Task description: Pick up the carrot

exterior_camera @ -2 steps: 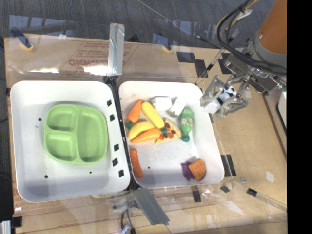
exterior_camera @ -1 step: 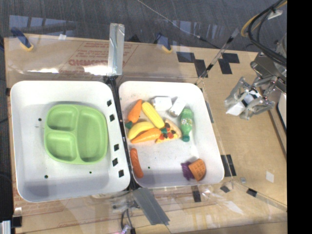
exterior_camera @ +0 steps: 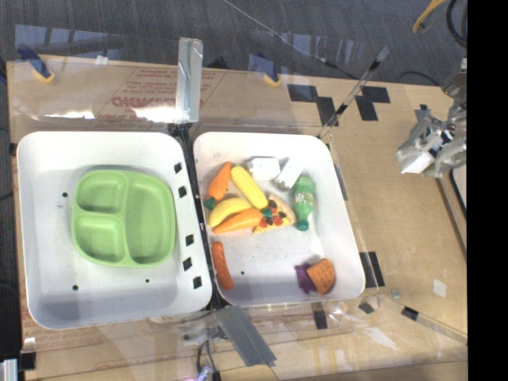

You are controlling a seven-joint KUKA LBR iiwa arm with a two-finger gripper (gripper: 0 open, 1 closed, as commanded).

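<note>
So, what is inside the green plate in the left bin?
The green plate shows three bare compartments with nothing in them. The bin floor under the plate is covered.

A tan bench [exterior_camera: 397, 236] carried two shallow white bins side by side. The left bin [exterior_camera: 40, 213] and the right bin [exterior_camera: 337, 236] touched along a middle seam. Clear plastic sheeting [exterior_camera: 119, 94] lay over the bench behind the bins, and black tape patches [exterior_camera: 317, 101] marked the surface near the right bin's far corner.
</note>
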